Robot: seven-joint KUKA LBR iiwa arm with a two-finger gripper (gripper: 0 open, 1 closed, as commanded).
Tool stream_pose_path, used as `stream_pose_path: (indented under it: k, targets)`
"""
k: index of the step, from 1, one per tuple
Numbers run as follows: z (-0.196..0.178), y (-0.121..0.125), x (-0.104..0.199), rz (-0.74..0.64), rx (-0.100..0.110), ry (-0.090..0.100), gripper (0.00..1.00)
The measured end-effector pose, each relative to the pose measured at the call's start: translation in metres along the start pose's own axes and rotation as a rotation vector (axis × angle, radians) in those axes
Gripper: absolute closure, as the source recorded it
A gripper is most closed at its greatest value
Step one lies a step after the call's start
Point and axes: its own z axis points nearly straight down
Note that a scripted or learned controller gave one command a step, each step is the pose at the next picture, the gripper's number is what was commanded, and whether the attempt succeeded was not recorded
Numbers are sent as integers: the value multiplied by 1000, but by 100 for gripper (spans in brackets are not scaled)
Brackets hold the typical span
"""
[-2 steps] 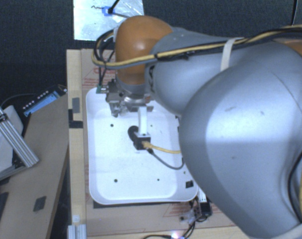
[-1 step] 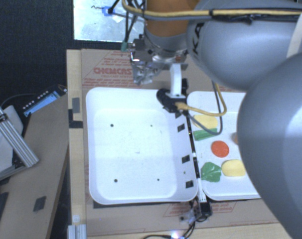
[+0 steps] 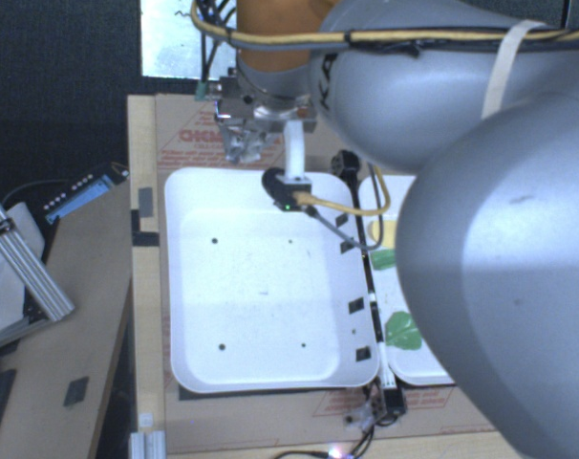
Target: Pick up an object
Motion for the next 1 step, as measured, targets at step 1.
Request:
stream_pose_path:
  k: [1]
  targets:
    - [-134,13,-1,0,-13,4,100]
